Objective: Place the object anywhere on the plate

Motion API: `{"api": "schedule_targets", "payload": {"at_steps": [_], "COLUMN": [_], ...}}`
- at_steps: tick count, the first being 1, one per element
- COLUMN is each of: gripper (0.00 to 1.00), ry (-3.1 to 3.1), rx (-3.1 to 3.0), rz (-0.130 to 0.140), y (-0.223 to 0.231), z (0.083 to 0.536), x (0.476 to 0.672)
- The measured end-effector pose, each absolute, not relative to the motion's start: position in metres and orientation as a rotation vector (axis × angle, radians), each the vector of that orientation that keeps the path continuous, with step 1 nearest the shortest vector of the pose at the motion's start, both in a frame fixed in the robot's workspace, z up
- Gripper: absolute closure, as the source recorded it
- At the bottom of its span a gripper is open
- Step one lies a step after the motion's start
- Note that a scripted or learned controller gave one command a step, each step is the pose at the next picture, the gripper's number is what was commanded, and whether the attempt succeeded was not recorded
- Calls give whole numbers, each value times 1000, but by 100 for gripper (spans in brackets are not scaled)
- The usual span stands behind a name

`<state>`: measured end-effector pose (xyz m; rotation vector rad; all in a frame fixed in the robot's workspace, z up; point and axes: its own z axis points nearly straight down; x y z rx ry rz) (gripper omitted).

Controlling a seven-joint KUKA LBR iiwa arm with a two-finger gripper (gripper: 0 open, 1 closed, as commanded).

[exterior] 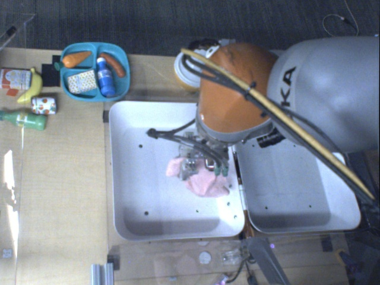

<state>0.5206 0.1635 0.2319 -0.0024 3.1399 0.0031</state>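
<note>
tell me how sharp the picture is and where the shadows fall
Camera view: soft all over, and the gripper blurs into the pink object; even light, with a dim shadow along the left bin's near wall; pale glare streaks on the bench at left.

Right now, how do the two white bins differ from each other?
The left bin has a pink object lying in it with the gripper over that object; the right bin shows bare floor where visible. The left bin is mostly in open view; the right bin is largely covered by the arm. Both are shallow and white.
</note>
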Motion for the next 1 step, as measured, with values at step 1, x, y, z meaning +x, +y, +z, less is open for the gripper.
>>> {"api": "schedule_targets", "payload": {"at_steps": [1], "gripper": [0], "ry": [3139], "rx": [-2], "rz": [3], "y": [163], "z": [232], "x": [521]}}
